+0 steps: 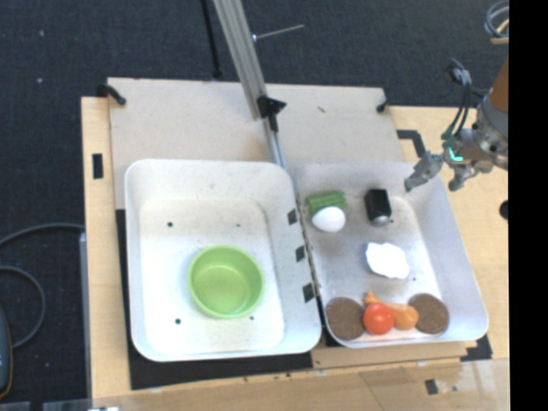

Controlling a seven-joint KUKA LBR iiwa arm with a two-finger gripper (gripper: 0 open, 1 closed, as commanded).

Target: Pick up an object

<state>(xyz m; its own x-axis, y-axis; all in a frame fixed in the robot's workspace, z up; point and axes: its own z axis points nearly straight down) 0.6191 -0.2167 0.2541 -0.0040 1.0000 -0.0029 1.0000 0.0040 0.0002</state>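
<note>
Small black block (378, 205) nearest, left of spread, empty fingers (419, 175); white crumpled lump (388, 260) further below-left; gripper (439, 175) hovers over right white bin's (454, 255) top-right corner.

Items, placed from the claw (439, 175):
- White bin (452, 255), rim directly beneath the claw, extending toward the view's lower left.
- Second white bin (154, 221), well to the view's left, touching the first.
- Grey board (188, 118), beneath both bins, up and left.
- Aluminium strut (238, 41), slanted, far up-left.
- Wooden bench (96, 229), under all.
- Dark carpet (86, 24), beyond the bench.
</note>
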